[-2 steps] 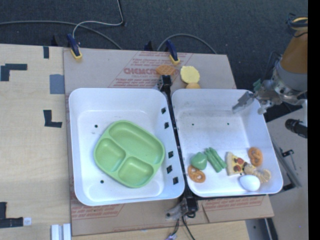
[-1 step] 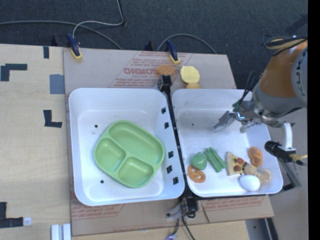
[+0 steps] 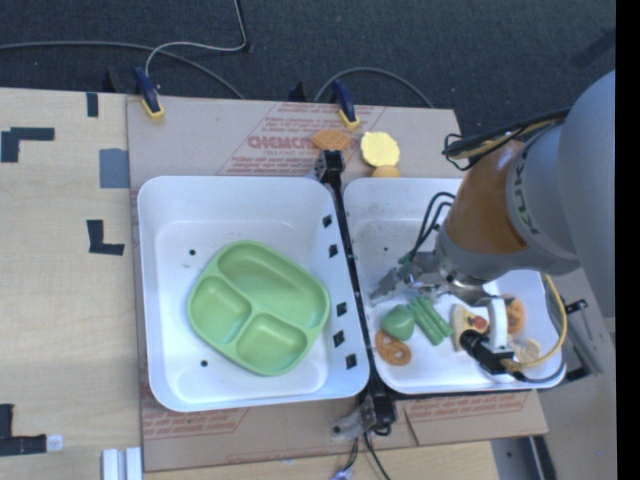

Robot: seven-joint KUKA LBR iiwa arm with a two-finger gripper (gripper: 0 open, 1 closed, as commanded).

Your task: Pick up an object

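Nearest the camera, a cluster of small things is lying along the front wall of the right bin (image 3: pixel 440 380). There is an orange ring (image 3: pixel 392 350), a green round piece (image 3: pixel 398 322) just behind it, and green sticks (image 3: pixel 432 320) beside that. A pale and red piece (image 3: pixel 470 322) is lying further right. They are sitting crowded together, probably because loose things are sliding toward that wall.

The gripper (image 3: pixel 418 282) is hanging just behind this cluster, low over the bin. The grey arm (image 3: pixel 520 208) is reaching in from the right and tilting down toward it. That pose is suggesting a try at the green pieces, the likeliest object to pick up. Whether the gripper is open or closed cannot be told, and nothing is showing as held.

In the left bin (image 3: pixel 170 228) a green divided plate (image 3: pixel 260 308) is lying flat, well apart from the arm. Beyond both bins, a yellow piece (image 3: pixel 380 150) is resting on the cardboard (image 3: pixel 220 138).
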